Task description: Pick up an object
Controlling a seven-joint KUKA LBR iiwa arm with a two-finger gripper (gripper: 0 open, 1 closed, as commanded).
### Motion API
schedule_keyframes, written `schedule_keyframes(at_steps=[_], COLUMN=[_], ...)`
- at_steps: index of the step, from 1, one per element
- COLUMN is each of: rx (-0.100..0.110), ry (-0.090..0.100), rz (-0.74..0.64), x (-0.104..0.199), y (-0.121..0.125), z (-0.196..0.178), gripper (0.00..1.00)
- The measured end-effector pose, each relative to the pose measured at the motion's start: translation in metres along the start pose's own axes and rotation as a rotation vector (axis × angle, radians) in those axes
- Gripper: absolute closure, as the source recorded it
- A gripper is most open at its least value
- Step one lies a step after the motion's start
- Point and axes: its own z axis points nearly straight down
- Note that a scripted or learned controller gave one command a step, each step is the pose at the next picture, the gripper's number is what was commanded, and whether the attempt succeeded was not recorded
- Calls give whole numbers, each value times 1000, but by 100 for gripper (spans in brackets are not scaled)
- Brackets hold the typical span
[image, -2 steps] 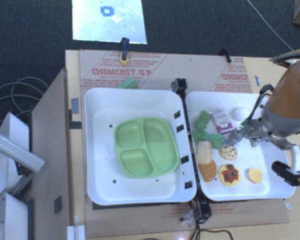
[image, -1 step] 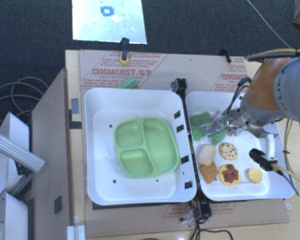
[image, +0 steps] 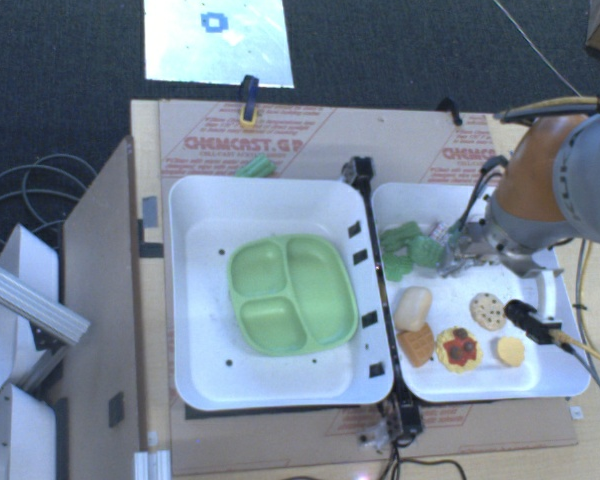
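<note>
Along the near edge of the right bin (image: pixel 570 383) lie a toast-like piece (image: pixel 417 345), a small pizza (image: pixel 459 349) and a yellow round (image: pixel 510 351), with a cookie (image: pixel 488 311) and a pale bun (image: pixel 412 307) just behind. Farther back, toward that bin's left wall, sits the green leafy toy (image: pixel 405 249), long axis running roughly left-right; it looks light and soft, likely best pinched across its bunched middle. The gripper (image: pixel 458 256) is at its right end, and whether it is apart or together I cannot tell.
</note>
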Motion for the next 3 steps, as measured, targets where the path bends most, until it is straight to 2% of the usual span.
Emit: schedule_keyframes(at_steps=[1,2,3], rx=[1,2,73], ry=[0,0,27], rz=[0,5,-6], x=[0,-19,-39], y=[0,10,54], z=[0,16,19], gripper=[0,0,0])
